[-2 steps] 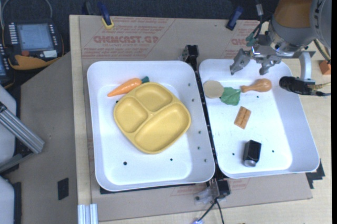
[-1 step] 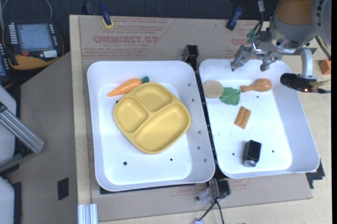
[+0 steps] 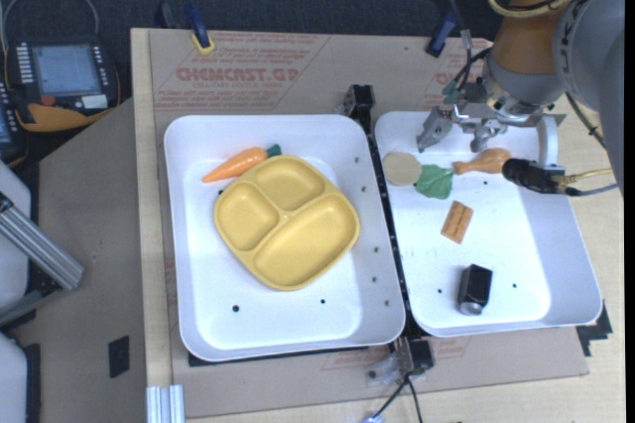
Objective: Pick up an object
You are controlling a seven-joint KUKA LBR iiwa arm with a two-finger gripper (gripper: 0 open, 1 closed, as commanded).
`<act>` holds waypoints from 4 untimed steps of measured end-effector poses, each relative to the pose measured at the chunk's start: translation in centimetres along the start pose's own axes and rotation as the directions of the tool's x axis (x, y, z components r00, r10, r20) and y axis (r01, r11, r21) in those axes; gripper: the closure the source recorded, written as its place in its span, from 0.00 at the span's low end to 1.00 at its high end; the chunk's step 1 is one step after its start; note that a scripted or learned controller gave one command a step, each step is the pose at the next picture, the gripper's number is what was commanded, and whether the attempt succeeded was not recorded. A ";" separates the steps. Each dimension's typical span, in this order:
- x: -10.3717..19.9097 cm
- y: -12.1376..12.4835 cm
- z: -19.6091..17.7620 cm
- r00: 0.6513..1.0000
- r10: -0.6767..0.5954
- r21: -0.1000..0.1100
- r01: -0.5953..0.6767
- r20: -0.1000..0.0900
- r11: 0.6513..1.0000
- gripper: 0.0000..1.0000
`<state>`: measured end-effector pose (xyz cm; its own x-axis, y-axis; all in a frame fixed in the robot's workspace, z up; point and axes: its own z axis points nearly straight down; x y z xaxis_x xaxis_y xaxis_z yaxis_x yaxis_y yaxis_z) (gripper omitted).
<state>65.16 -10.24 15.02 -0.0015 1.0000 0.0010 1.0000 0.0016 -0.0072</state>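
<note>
Drumstick lies just under the arm's lowered tool, whose finger opening I cannot tell.

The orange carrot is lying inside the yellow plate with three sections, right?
Not quite. The camera view shows the orange toy carrot lying in the left white bin, beside the yellow three-section plastic plate, at its upper left edge, not inside any of its sections.

Teach pendant left of bench; 2 blue clamps.
</note>
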 end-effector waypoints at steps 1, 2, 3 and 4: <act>-0.6 0.8 5.2 1.000 0.002 -0.006 -0.002 0.000 1.000 0.00; -0.6 1.2 5.9 1.000 0.001 -0.018 -0.001 0.003 1.000 0.00; -0.6 1.1 5.1 1.000 0.000 -0.016 0.000 0.004 1.000 1.00; -0.6 0.6 -1.1 1.000 0.002 -0.015 -0.002 0.003 1.000 1.00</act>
<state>65.76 -10.87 16.15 0.0001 1.0000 -0.0017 1.0000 -0.0001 0.0078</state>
